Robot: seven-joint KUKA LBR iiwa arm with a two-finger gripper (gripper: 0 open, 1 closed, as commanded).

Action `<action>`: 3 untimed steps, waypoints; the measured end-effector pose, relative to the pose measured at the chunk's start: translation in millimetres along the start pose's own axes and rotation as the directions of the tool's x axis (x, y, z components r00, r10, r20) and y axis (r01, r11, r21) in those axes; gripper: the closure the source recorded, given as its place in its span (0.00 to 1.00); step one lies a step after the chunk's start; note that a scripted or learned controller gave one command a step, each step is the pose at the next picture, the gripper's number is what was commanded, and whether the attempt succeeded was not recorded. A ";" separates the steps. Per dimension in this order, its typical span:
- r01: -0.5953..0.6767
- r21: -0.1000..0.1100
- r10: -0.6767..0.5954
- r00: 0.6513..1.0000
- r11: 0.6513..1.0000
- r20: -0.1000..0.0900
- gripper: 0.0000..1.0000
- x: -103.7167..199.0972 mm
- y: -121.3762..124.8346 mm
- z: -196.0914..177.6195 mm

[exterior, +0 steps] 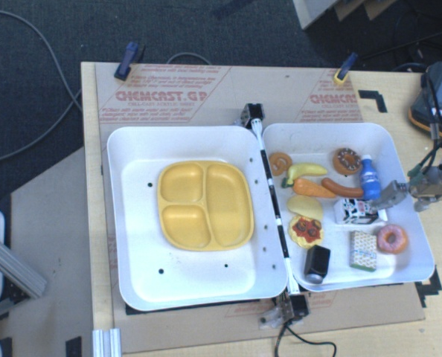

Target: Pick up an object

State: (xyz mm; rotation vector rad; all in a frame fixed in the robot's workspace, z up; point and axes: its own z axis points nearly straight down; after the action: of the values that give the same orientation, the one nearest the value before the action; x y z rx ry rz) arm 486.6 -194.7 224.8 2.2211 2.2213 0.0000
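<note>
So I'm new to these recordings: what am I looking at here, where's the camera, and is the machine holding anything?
You are looking down at a slant from one fixed camera above a wooden bench. Two shallow white bins sit side by side on it. The left bin holds a yellow divided plate. The right bin holds toy food and small items: a banana, a carrot, a sausage, a blue bottle, a pink donut, a pizza slice and a black block, among others. The machine is a robot arm reaching in from the right; its grasping tool sits low beside the blue bottle. I cannot see anything between its fingers, so I would not call anything held.
</note>
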 end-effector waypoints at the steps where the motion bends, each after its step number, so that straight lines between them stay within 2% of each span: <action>1: -0.001 -0.010 0.001 1.000 1.000 0.002 0.00 -27.5 33.3 113.5; 2: -0.001 -0.028 0.001 1.000 1.000 0.007 0.00 -10.3 93.4 125.1; 3: 0.000 -0.027 0.000 1.000 1.000 0.008 0.00 45.2 156.6 126.1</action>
State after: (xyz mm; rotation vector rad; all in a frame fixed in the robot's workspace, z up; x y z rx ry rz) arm 643.3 -149.5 98.7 2.2034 2.2035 0.0209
